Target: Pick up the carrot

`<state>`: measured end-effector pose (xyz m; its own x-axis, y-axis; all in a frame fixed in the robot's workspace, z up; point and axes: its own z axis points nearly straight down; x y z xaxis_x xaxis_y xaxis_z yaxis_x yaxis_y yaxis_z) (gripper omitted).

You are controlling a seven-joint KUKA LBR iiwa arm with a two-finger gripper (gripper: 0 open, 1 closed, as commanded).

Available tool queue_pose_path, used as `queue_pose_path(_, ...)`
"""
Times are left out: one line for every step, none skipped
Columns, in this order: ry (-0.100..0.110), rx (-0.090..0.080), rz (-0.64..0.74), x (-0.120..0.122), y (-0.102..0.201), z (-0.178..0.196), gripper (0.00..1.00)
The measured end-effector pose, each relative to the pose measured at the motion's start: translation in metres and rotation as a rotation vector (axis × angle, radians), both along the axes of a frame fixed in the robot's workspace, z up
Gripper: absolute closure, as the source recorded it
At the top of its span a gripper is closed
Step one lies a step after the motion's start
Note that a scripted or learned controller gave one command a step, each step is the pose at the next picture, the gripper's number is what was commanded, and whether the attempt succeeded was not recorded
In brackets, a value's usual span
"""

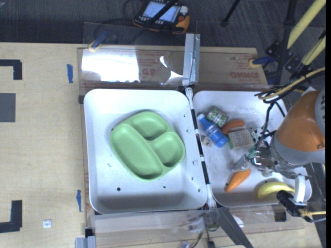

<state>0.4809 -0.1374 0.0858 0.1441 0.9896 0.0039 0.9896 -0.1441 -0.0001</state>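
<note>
- Orange and tapered, the carrot (238, 180) lies in the right bin (227, 99), near its front edge and toward the front left corner, with the thin tip pointing at that corner.
- Your hand (254, 160) sits just beside the carrot's thick end, on the side toward the arm; you cannot tell from this view whether it is spread or pressed together, and nothing shows pinched in it.
- My read is that you are in the approach, with the grasp not yet made.
- To do it well, centre over the carrot's thick half and close across its width rather than along its length, since the taper will likely slip out toward the tip.
- Watch the banana (274, 189) by the front edge, near the carrot's thick end, and keep it out of the closing path.
- A blue bottle (212, 132), a green can (218, 117) and a sausage-like piece (234, 125) crowd the back of the same bin, well apart from the carrot.
- Left of it, the other bin (98, 112) carries a green divided plate (147, 144).
- Red print runs along the cardboard at the desk's back edge, too blurred to read; the can's label is also unreadable.
</note>
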Motion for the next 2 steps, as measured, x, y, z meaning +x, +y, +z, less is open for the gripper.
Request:
queue_pose_path(0.002, -0.003, 0.038, 0.040, -0.062, 0.025, 0.00)
queue_pose_path(0.004, -0.001, 0.332, -0.001, 0.026, 0.067, 0.00)
